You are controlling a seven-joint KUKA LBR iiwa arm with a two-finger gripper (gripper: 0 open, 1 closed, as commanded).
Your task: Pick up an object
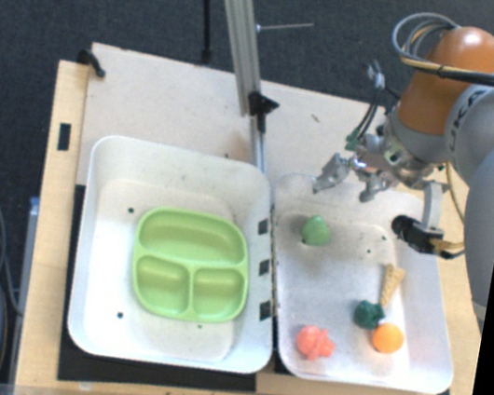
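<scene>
My gripper [352, 182] hangs over the far edge of the right bin [416, 364], fingers spread open with nothing between them. A small green ball-like toy [316, 231] lies just below and to the left of the gripper, apart from it. Nearer the front of the same bin lie a red-pink lumpy toy [315, 343], an orange ball [387, 339], a dark green piece [367, 313] touching it, and a tan cone [391, 283].
The left bin [95, 307] holds a light green divided plate [190, 265]. A slanted metal pole [245, 50] rises behind the bins, close to the gap between them. The bench edge runs along the front.
</scene>
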